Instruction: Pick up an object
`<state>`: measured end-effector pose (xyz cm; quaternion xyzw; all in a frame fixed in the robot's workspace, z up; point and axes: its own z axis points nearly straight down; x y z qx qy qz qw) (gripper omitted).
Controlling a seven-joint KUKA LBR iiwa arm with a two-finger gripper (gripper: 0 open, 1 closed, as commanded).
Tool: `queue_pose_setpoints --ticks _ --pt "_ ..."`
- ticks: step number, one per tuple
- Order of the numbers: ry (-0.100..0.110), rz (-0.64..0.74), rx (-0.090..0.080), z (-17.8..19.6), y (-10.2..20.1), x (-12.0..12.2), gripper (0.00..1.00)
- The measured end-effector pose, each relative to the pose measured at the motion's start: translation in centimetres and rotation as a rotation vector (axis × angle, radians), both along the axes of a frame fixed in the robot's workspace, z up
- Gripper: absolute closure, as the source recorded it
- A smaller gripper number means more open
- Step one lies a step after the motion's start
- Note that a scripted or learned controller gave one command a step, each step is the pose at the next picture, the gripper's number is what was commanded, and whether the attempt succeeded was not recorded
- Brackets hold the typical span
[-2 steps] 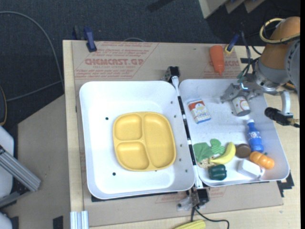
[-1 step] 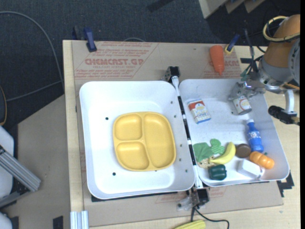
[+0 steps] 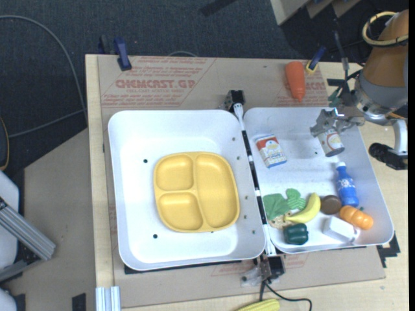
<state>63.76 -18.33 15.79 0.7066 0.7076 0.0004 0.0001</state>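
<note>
The tool [image 3: 329, 129] hangs in the right bin [image 3: 295, 123], just above a small jar [image 3: 334, 142]; whether it pinches the jar cannot be told. Treat the jar as light, rigid and likely slippery. Grip across its sides.

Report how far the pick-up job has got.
Done: the claw has reached the right bin, hanging over its far end. In hand: nothing visibly gripped; a small object sits just beneath it, unclear what. Left: the grasp and lift; the blue bottle, banana and small carton lie in the bin.
</note>
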Motion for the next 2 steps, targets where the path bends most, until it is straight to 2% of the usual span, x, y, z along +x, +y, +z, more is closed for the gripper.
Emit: queue_pose_setpoints --ticks 1,2 --pt "0.002 0.0 0.001 4.3 7.6 -2.8 1.0" --pt "0.002 0.0 0.001 5.7 12.5 -8.2 1.0"
